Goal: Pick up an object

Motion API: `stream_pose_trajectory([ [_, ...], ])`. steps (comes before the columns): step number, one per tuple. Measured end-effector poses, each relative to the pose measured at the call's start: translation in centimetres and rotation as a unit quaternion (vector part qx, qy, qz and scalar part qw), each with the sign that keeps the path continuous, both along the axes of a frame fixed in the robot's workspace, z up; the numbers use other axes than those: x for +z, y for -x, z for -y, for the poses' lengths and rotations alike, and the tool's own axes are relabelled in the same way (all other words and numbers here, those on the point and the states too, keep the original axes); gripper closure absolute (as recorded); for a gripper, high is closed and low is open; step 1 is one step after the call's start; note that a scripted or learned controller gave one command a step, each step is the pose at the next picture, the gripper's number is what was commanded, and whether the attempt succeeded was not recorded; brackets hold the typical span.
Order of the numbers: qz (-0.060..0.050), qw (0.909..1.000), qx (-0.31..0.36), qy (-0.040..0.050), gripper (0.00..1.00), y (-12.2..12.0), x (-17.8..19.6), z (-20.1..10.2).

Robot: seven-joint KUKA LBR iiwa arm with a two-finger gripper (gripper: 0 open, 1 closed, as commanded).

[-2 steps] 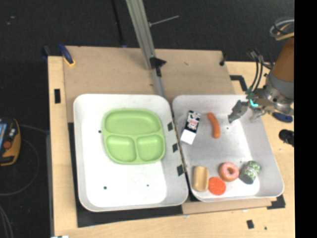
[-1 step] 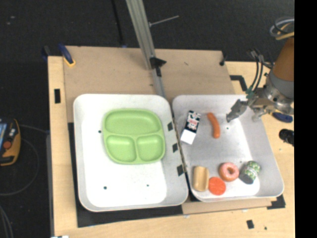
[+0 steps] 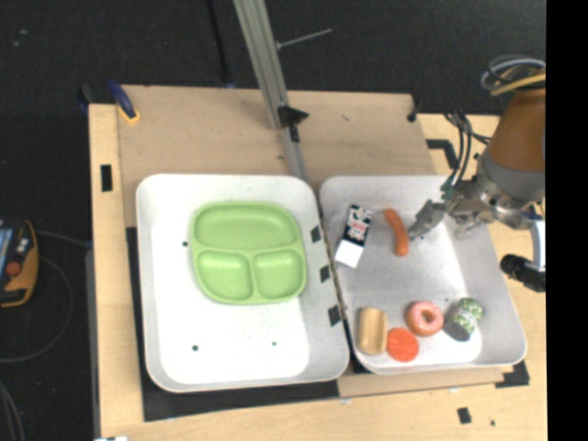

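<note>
The right bin [image 3: 478, 274] holds several small things. An orange sausage-shaped piece [image 3: 397, 231] lies near its back, and a black and white box [image 3: 354, 235] sits to the left of it. Along the front edge are a tan bread-like piece [image 3: 370, 330], a red-orange round piece [image 3: 402, 344], a pink donut [image 3: 424, 317] and a green and white item [image 3: 464, 318]. My gripper [image 3: 447, 222] hangs over the bin's back right part, just right of the sausage piece. It is open, with nothing between its fingers.
In the left bin [image 3: 165, 338] lies a green divided plate [image 3: 248, 251]. A grey metal post [image 3: 266, 62] rises from behind the bins. The arm's orange band [image 3: 522, 136] is at the right edge. Cables run along the bench's right side.
</note>
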State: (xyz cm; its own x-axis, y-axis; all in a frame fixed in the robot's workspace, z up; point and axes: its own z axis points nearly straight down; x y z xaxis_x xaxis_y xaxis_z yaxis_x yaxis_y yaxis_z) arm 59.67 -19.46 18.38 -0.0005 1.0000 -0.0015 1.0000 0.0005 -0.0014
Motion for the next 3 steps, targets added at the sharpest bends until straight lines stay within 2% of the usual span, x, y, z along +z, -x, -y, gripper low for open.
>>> stream_pose_trajectory([
  [2, 0.0, 1.0, -0.001, 0.0001, 0.0, 0.0, -8.5, 0.1],
  [3, 0.003, 1.0, -0.001, 0.001, 1.0, -0.2, -7.1, 0.2],
])
